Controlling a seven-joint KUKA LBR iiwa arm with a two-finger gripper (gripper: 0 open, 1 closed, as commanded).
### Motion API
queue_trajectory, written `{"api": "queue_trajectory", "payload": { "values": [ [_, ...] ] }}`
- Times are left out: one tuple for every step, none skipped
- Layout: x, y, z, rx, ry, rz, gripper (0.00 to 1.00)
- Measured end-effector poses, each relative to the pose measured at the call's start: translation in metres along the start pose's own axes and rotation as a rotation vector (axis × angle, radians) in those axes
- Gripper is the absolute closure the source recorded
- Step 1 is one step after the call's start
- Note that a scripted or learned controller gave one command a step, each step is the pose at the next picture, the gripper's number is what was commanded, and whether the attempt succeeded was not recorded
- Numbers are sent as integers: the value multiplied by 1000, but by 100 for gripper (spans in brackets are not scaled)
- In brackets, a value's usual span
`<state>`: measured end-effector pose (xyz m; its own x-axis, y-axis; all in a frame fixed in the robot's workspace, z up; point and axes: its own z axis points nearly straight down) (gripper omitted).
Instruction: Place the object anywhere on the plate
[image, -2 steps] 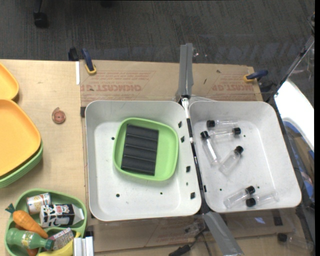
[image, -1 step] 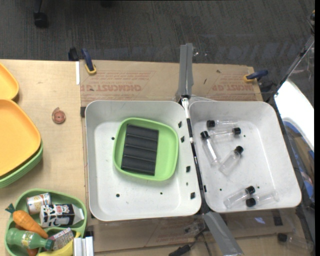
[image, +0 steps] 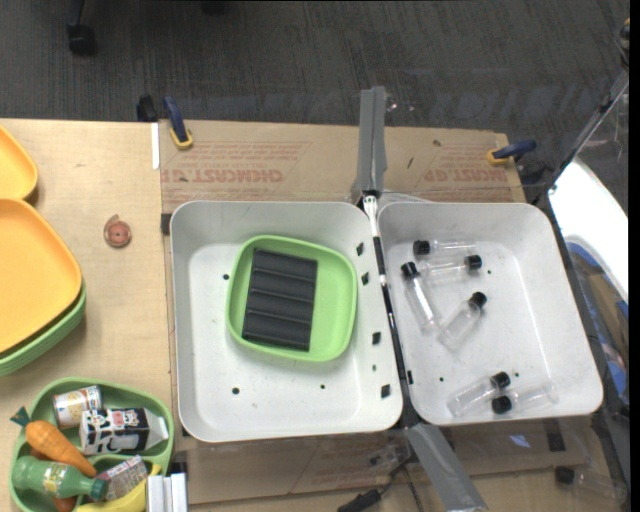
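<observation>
Two shallow white bins sat side by side on a cardboard sheet (image: 262, 168), left bin (image: 200, 330) and right bin (image: 560, 330), walls touching along the centre seam.

1. Left bin: held a green plate (image: 340, 300), square w/ rounded corners, approx. centred, slightly toward the far side. A black ribbed block (image: 279, 298) lay flat on the plate, fully inside the rim, long side running far-to-near. Ribs ran across it, left to right.
2. Right bin: held several clear vials (image: 462, 320) w/ black caps, all lying on their sides. One group lay at the far-left part of the bin, close together. Two more lay near the near-right corner, just beside each other. Exact count could not be told; clear bodies blended w/ the white floor.
3. Far side: a grey bar (image: 372, 140) stood at the seam betw. the bins. Two clamps, left clamp (image: 178, 128) and right clamp (image: 510, 152), gripped the far edge of the cardboard.
4. Left of bins, on the wooden bench (image: 110, 320): stacked yellow dishes (image: 35, 280) at the left edge, a green one under them. A small round pink item (image: 118, 232) lay betw. the dishes and the left bin, apart from both.
5. Near-left corner: a green bowl (image: 160, 425) held toy food, incl. an orange carrot (image: 55, 445) and a small can (image: 78, 405).
</observation>
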<state>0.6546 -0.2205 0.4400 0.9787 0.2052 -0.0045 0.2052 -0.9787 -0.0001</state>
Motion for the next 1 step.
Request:
{"api": "queue_trajectory", "payload": {
  "values": [
    [-1, 0, 0, 1, -1, 1, 0]
  ]
}}
